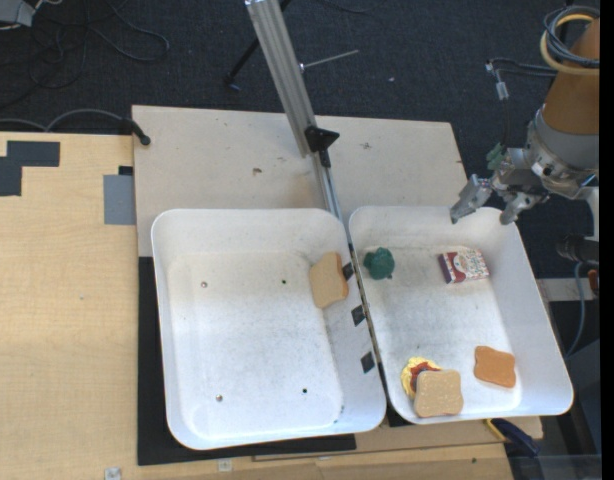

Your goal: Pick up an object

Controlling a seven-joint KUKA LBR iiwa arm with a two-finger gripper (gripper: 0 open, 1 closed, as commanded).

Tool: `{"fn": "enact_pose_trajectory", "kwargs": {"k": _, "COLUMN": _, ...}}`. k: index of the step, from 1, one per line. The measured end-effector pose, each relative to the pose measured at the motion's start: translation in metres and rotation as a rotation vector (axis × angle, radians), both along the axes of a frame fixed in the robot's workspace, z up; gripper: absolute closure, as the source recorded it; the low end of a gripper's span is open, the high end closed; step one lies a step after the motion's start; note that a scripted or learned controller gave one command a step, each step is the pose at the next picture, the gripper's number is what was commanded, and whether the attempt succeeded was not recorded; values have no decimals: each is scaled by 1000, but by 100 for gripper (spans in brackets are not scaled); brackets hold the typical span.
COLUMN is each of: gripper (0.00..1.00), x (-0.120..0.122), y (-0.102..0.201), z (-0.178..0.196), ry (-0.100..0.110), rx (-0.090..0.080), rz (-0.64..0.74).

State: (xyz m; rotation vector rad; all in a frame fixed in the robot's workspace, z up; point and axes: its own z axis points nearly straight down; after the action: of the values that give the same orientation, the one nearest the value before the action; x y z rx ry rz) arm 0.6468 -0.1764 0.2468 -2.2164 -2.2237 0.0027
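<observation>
the gripper (490, 205) hangs spread and bare over the right bin's (547, 368) far rim; a red packet (463, 265) lies just below it; a green ball (379, 262) lies to its left; an orange slab (495, 366) sits well nearer the camera.

two white bins (187, 230), five small objects (379, 262)

Pale beige flat bench board (227, 158) carries two shallow white plastic bins side by side, rims touching. Left bin (177, 368), right bin (532, 308). Slanted silver aluminium extrusion post (287, 78) rises from bench behind bins. Light wood-grain table panel (57, 298) adjoins bench at left edge.
</observation>
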Motion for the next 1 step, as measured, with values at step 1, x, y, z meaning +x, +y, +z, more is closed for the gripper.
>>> {"fn": "enact_pose_trajectory", "kwargs": {"k": 1, "gripper": 0, "x": 0, "y": 0, "z": 0, "ry": 0, "rx": 0, "rz": 2}}
